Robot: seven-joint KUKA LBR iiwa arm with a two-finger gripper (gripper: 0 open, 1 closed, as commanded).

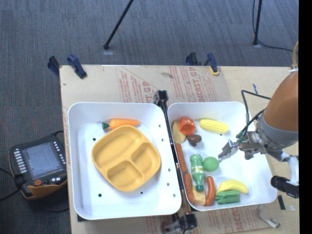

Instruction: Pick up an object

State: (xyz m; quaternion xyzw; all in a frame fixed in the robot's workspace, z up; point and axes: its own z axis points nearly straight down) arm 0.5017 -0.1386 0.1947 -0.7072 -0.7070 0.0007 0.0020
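My gripper hangs over the right bin, just right of a green ball and apart from it. Nothing shows held in it. The same bin holds a green bottle, a yellow corn cob, a red pepper, a brown lump, a long sausage, a red chili, a banana and green beans. The left bin holds a yellow divided plate and a carrot.
The grey and orange arm reaches in from the right over the right bin's edge. A black divider runs between the bins. A control pendant lies on the floor to the left. Blue clamps grip the bench's far edge.
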